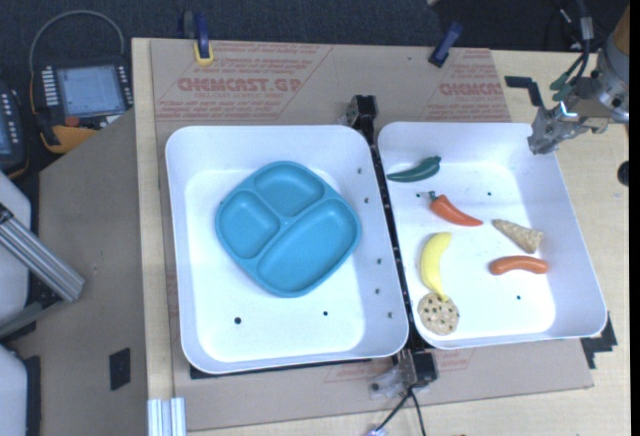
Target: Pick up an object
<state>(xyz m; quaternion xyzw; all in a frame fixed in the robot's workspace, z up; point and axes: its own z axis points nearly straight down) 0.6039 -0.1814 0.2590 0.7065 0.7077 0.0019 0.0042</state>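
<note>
1. The left bin (190, 254) holds a blue divided plate (288, 227), the largest thing on the bench; it lies flat near the middle of this bin.
2. The right bin (570, 254) holds the small food items, all apart from each other and lying flat.
3. The gripper (549, 137) hangs over the far right corner of the right bin, well apart from every item. I cannot tell how its end stands, because it is small and blurred; nothing is seen in it.
4. The yellow banana (434, 262) lies near the left wall, with the round cookie (438, 313) just beside its near end.
5. The green pepper (415, 169) is at the far left, the red pepper (455, 213) below it, the orange sausage (519, 266) and the wedge of bread (519, 235) toward the right.
6. In my judgement the pick is not yet begun. A good choice is the sausage or the bread wedge, as they are nearest. The arm should come straight down over the middle of the item and close across its narrow side, away from the bin wall.
</note>
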